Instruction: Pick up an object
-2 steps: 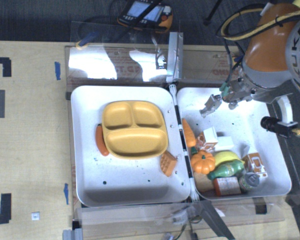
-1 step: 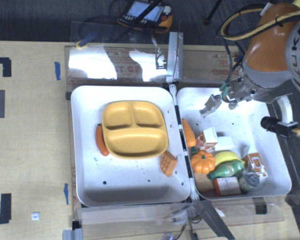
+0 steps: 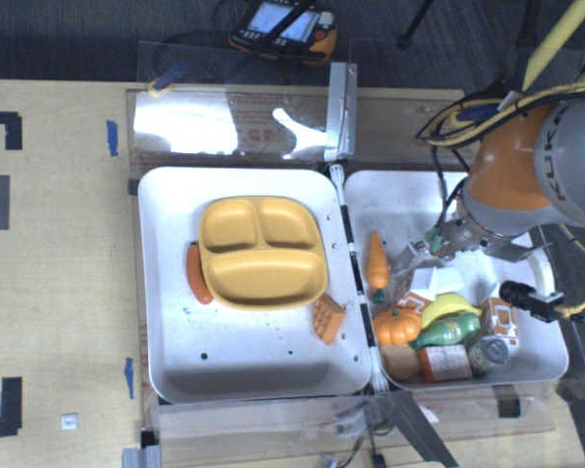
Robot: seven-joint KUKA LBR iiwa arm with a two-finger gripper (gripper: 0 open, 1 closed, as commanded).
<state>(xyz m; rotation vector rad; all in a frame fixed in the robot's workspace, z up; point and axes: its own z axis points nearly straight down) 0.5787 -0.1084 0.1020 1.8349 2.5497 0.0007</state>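
Just one camera here, mounted up above the tabletop and looking down at a slant. It's far enough back to fit both white bins, the left bin and the right bin, with the arm coming in from the right side.

The arm is cut off by the right edge. An orange sausage is partly hidden beneath the yellow divided plate. The end effector is seen blurred, its tips indistinct. Items heaped in the right bin overlap, a brown object being largely covered by a small pumpkin.
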